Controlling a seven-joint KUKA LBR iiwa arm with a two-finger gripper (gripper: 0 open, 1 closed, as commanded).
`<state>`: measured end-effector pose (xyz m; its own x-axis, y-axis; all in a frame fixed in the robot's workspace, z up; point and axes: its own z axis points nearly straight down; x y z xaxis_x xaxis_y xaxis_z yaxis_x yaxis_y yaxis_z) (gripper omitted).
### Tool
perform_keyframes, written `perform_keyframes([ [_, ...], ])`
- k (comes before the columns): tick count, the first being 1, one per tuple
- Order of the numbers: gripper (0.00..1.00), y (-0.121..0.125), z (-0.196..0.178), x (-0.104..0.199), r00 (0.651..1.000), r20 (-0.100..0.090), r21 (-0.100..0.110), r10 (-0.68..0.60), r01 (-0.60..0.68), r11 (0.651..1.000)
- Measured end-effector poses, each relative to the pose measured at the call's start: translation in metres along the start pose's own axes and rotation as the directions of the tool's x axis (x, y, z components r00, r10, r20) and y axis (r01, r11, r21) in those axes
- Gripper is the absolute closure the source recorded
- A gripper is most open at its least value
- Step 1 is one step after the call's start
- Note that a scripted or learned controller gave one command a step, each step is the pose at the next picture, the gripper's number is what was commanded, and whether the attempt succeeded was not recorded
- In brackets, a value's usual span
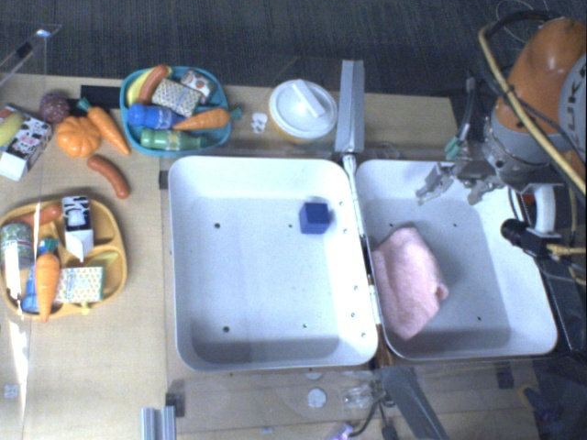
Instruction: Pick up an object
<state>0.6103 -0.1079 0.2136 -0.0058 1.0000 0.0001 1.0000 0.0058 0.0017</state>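
i see two white bins side by side; the divider (348, 108) between them is my landmark. just left of the divider, in the left bin (229, 337), a small blue cube (315, 217) sits toward the far end, apart from the walls. just right of the divider, in the right bin (495, 273), a pink cloth (408, 280) lies bunched, its left edge close against the wall nearest the divider. the gripper (457, 184) hangs over the far part of the right bin, well right of the divider and beyond the cloth, apart from it; its two fingers (433, 185) look spread with nothing between them, though the view is small and i may misjudge the gap. the arm (541, 71) enters from the right. far left of the divider, on the bench (138, 374), stand a blue bowl (174, 108) and a yellow tray (64, 259) of toy food; a white lid (304, 108) lies just left of the divider's far end.
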Motion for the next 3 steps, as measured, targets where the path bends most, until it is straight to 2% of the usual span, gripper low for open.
perform_keyframes([
  [1,0.0,-0.031,0.118,0.006,0.999,0.0,-0.004,-0.041,0.041,0.999],
  [2,0.0,-0.038,0.124,0.0,0.976,0.002,-0.011,-0.218,0.218,0.976],
  [3,1.0,-0.035,0.111,0.0,0.976,0.006,-0.019,-0.219,0.219,0.975],
])
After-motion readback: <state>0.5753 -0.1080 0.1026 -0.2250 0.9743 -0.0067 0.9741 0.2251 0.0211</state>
